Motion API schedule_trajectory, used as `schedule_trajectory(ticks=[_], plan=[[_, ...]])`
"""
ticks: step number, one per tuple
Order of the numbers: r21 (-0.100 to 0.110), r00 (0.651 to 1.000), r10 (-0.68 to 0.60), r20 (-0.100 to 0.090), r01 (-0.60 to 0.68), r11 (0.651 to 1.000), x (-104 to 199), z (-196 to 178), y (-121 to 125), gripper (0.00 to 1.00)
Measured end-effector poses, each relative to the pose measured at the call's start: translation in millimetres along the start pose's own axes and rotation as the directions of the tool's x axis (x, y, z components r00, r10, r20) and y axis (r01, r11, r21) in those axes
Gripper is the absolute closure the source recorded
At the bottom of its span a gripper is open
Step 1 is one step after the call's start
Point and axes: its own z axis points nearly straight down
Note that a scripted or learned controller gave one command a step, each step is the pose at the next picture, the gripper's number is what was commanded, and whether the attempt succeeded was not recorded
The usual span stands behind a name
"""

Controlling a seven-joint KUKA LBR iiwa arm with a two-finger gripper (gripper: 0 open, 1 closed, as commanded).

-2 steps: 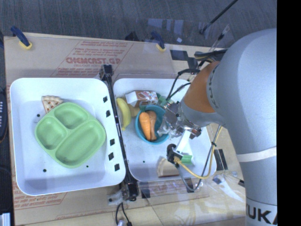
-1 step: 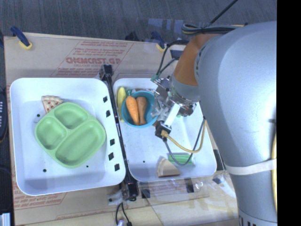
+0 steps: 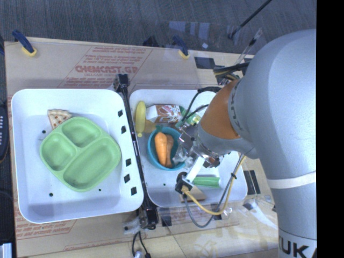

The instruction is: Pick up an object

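We cannot tell if our claw (image 3: 181,150) is apart or together, and it may bump the blue bowl (image 3: 152,156) and miss the carrot (image 3: 162,147).

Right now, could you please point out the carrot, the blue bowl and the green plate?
carrot (image 3: 163,147), camera view, middle of its orange body.
blue bowl (image 3: 151,151), camera view, left rim.
green plate (image 3: 95,163), camera view, bare largest compartment.
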Motion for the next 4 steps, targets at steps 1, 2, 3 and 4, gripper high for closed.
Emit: schedule_trajectory(ticks=[1,2,3,4], plan=[[0.003,0.958,0.286,0.006,-0.286,0.958,12.8,-0.3,14.1,1.00],[0.009,0.909,0.417,0.020,-0.417,0.909,45.2,-9.3,9.0,1.00],[0.015,0.865,0.499,0.061,-0.500,0.866,73.6,-14.8,58.0,1.00],[0.025,0.830,0.547,0.111,-0.552,0.833,83.7,1.1,82.8,1.00]])
